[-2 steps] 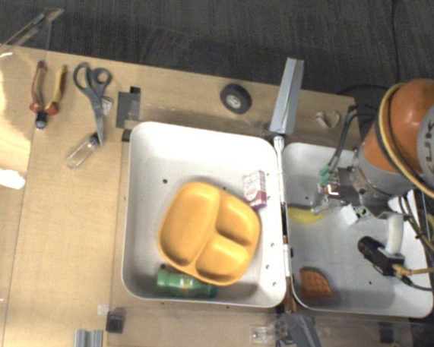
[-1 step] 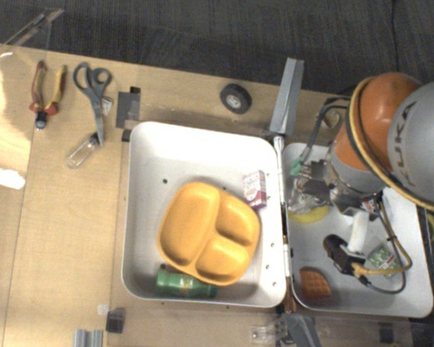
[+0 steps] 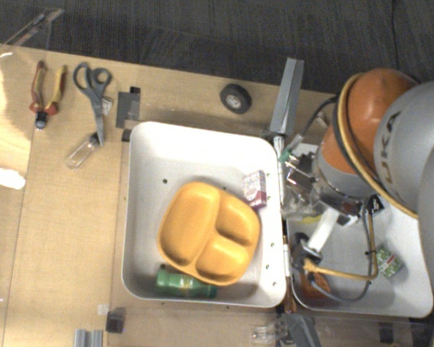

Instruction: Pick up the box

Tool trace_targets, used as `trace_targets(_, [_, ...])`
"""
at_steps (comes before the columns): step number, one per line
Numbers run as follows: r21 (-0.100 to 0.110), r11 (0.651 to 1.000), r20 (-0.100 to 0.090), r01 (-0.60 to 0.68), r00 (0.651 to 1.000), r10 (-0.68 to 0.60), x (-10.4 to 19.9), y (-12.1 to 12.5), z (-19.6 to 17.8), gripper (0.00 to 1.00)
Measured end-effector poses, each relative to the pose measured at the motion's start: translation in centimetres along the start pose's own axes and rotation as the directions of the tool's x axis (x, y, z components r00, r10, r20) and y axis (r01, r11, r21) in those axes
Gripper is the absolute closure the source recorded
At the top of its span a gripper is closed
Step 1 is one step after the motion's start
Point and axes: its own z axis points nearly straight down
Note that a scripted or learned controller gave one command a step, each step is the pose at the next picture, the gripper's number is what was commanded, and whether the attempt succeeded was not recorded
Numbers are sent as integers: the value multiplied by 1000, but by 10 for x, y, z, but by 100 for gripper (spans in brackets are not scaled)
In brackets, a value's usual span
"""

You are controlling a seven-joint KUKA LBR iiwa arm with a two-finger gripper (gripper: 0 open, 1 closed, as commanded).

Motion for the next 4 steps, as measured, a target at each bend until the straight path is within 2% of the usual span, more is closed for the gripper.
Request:
trace_targets(1, [1,935,2,-355,935,355,-24,-4,-27,100])
trace_targets(2, [3,980,2,-198,980,198,-37,-16,-4,100])
trace_targets(3, [2,832,3,-554,832,554,-18,-25,10,100])
trace_targets(4, [2,838,3,-546,838,546,-16,-24,0,100])
